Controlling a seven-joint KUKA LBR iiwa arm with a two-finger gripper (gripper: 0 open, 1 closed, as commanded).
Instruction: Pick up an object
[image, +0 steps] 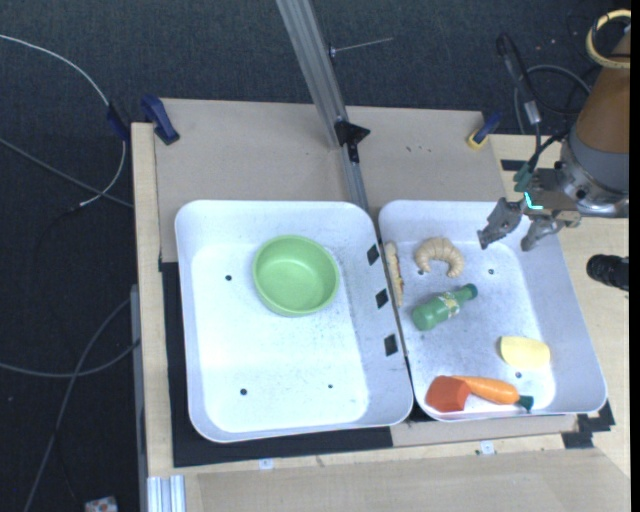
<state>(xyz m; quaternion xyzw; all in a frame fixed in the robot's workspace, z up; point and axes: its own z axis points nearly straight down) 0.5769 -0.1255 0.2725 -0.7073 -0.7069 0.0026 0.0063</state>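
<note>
You've got two white bins side by side: the left bin (210, 390) carries one green bowl (295, 274), the right bin (575, 330) carries the rest. Count them there: one tan croissant (440, 255) at the far end, one green bottle (443, 307) lying tilted just nearer, one pale yellow piece (524, 352) to the right, one orange carrot (490, 390) touching one red piece (448, 395) at the near edge. Your gripper (514, 229) hangs over the right bin's far right corner, fingers spread apart, nothing between them, right of the croissant.
</note>
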